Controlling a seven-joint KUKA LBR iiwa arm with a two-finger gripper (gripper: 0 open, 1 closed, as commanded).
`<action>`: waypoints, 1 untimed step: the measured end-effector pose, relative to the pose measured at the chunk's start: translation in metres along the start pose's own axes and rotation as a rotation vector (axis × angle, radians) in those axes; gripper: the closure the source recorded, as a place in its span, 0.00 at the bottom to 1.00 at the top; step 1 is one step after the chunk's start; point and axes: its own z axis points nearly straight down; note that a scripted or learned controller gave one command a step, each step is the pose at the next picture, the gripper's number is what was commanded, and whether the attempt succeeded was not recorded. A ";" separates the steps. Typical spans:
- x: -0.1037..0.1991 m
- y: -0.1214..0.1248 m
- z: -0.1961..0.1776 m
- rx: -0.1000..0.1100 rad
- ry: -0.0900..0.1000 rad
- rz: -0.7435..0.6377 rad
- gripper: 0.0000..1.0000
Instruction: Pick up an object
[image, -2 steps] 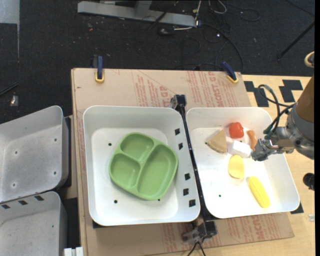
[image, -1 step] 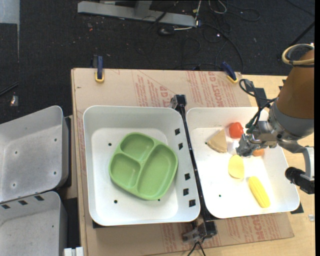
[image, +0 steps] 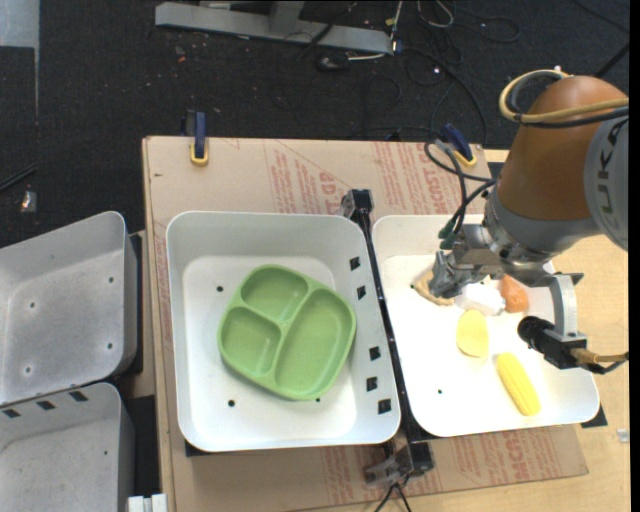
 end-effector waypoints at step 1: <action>0.043 0.014 0.006 0.001 0.000 0.001 1.00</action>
